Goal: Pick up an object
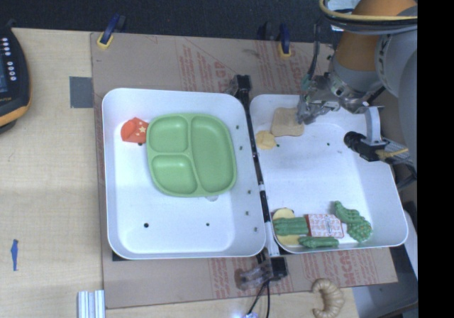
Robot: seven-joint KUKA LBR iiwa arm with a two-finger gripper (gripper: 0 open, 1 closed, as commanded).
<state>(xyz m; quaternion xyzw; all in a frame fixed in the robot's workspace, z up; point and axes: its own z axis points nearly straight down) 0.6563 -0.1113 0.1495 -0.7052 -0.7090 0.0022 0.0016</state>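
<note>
My gripper [308, 112] hangs over the far left part of the right bin [333, 174], right at the edge of a flat tan slice [285, 123] lying there. A small pale yellow piece [266, 140] rests just left of and in front of that slice. Along the right bin's near edge lie several toy foods: green pods [292, 227], a red and white packet [325, 225] and a green bumpy piece [353, 221]. In the left bin [142, 231] sits a green divided plate [191, 154], with a small red object [134, 130] to its left.
A curled tan object [328, 297] lies on the bench in front of the right bin. A black and orange pendant [10, 79] sits at the bench's far left. Clamps hold the brown board at the back.
</note>
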